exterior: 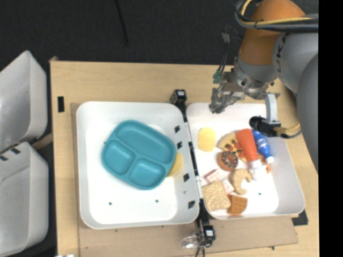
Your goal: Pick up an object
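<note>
The grey arm's two-finger tool (218, 105) hangs over the far left corner of the right shallow white bin (286, 197), and whether it is apart or together cannot be told; nothing shows in its grip. In that bin, just nearer than the tool, lies a small yellow rounded block (207, 138). Further right of it lie an orange bottle (247, 144), a blue bottle (262, 145), a chocolate doughnut (228, 160) and tan crackers (217, 195). The left white bin (91, 197) holds a teal divided plastic tray (139, 153).
</note>
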`<state>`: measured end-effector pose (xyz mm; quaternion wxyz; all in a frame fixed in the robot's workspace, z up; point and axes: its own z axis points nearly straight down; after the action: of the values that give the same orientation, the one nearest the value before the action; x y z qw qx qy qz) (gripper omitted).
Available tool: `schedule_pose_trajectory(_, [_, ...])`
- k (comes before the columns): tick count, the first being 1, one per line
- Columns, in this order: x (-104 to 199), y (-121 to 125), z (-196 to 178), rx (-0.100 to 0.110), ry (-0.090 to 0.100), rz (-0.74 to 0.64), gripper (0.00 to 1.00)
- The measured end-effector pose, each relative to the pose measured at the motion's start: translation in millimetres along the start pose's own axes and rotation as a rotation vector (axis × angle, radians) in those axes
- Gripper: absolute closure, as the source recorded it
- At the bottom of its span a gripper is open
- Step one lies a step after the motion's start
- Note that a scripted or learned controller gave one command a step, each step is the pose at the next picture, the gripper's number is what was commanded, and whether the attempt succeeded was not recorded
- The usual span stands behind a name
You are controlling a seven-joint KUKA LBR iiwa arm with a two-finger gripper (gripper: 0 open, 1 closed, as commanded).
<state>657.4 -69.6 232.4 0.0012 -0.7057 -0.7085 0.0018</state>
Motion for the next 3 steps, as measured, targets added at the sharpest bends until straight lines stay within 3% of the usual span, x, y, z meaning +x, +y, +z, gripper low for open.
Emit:
schedule_pose_trajectory(1, [47,-1,5,0.0,0.0,-0.001,1.0])
schedule_pose_trajectory(2, [72,-7,-1,0.0,0.001,-0.001,1.0])
schedule_pose_trajectory(3, [71,10,-14,-0.005,0.001,-0.001,1.0])
